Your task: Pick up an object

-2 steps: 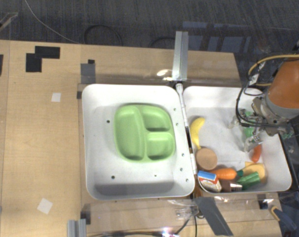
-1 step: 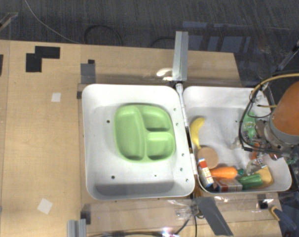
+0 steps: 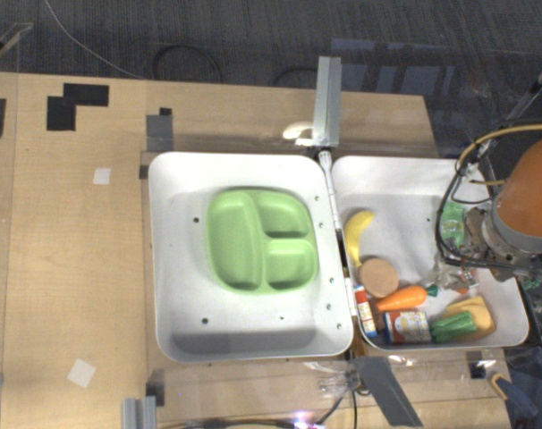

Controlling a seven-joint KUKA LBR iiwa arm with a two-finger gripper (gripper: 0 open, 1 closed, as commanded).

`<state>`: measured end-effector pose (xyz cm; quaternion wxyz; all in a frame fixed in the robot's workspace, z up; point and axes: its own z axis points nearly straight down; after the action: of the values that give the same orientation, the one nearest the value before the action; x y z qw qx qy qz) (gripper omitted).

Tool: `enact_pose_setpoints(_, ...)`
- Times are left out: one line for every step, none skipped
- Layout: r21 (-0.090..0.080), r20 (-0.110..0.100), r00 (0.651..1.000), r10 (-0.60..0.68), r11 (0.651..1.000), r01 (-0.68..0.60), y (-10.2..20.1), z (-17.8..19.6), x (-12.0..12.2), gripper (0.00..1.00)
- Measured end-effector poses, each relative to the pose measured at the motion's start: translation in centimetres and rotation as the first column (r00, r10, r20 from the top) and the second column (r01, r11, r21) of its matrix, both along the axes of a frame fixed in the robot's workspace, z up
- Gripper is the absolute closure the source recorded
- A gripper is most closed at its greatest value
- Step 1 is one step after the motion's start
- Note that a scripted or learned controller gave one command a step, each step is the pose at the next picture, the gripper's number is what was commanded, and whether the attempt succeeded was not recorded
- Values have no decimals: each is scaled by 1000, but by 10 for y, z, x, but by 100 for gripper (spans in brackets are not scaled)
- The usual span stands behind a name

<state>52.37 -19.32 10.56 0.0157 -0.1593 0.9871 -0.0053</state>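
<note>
Objects for picking lay crowded in the right bin (image 3: pixel 405 181), toward its near left corner: a yellow banana (image 3: pixel 355 231) beside the dividing wall, a round brown item (image 3: pixel 379 276) below it, an orange carrot (image 3: pixel 401 298) touching that, then a small can (image 3: pixel 406 326) with a red, white and blue label and a green vegetable piece (image 3: pixel 453 326) resting on a pale yellow item (image 3: pixel 476 313) along the near wall. Label print on the can was too small to read. No brand could be made out anywhere.

Camera view, arm: it reached in from the right, the orange band (image 3: pixel 529 190) sitting over the right bin's right side with grey wrist and looped cables below it. The gripper (image 3: pixel 452 275) hung just right of the carrot's tip, near the pile; whether it was parted or closed could not be told, and nothing was seen in it.

Left bin (image 3: pixel 168 266) held a green sectioned tray (image 3: pixel 260 239), centred. Both bins sat side by side on the wooden worktop (image 3: pixel 65 266), which carried black square markings at its far left.
</note>
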Motion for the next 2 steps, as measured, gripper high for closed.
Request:
enact_pose_setpoints(1,-11,999,54,999,-54,40,135,29,100)
enact_pose_setpoints(0,-21,947,321,947,-322,-13,157,68,100)
